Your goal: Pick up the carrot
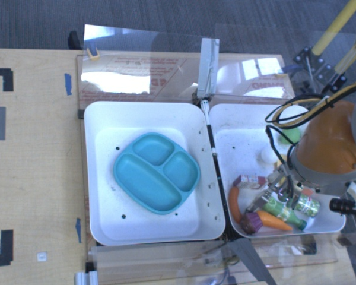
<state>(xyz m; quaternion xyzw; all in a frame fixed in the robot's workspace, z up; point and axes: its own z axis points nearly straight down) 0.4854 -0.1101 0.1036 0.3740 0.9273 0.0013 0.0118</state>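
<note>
The orange carrot with a purple end (pixel 267 221) lies near the front edge of the right shallow white bin (pixel 225 126), beside a green can (pixel 296 209). The grey two-finger gripper (pixel 279 189) hangs just above them; whether it is parted or closed cannot be told. A blue divided plate (pixel 157 172) sits in the left bin (pixel 101 129).
</note>
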